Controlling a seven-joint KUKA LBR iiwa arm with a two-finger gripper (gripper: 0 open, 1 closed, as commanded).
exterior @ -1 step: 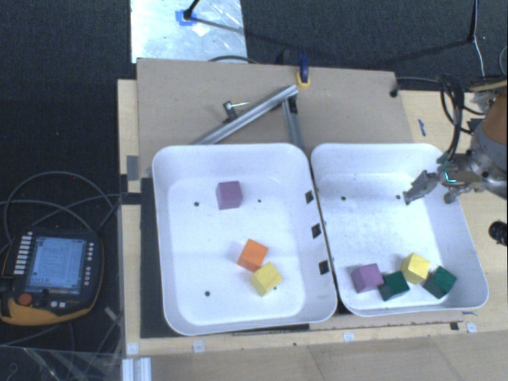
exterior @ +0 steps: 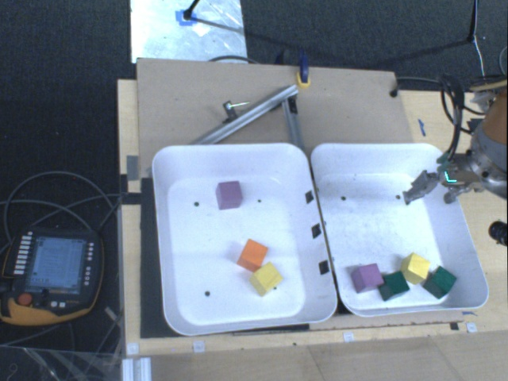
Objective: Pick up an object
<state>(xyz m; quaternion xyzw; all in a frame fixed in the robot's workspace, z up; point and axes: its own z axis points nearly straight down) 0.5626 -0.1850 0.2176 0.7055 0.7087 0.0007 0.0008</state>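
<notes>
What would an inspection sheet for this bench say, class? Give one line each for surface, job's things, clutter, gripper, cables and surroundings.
Surface: bench bearing left bin and right bin, side by side.
Job's things: left bin holds purple cube, orange cube, yellow cube; right bin holds purple block, two green blocks, yellow block.
Clutter: metal rods behind the bins.
Gripper: gripper over right bin, holding nothing.
Cables: black cable at left.
Surroundings: pendant, dark carpet, foil sheet.

Claw [exterior: 419, 187] over right bin [exterior: 397, 161] — four blocks there, three in left bin [exterior: 182, 165]
</notes>
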